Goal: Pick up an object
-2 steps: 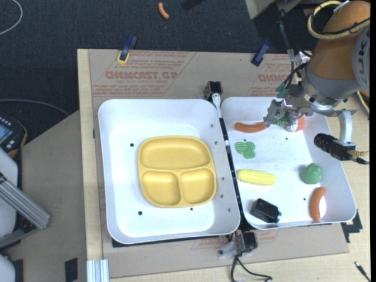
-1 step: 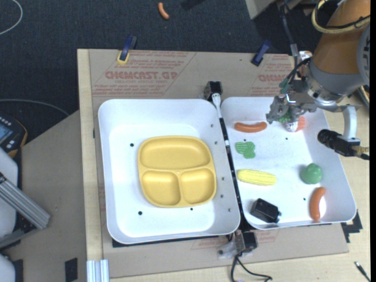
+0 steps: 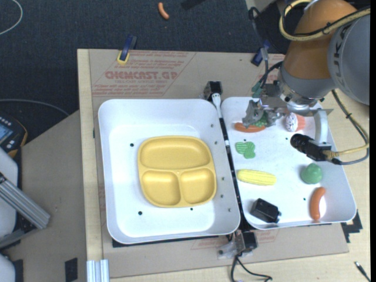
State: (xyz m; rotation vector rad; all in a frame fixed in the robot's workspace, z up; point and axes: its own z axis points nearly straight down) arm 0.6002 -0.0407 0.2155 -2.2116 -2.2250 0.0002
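my claw: low at the far end of the right bin, right over an orange carrot; can't tell its state or whether i've got anything
carrot: far-left corner of right bin, under my claw
green piece: just in front of carrot
corn: mid-left of right bin
green ball: right side
sausage: near-right corner
black block: near edge
left bin: yellow divided plate
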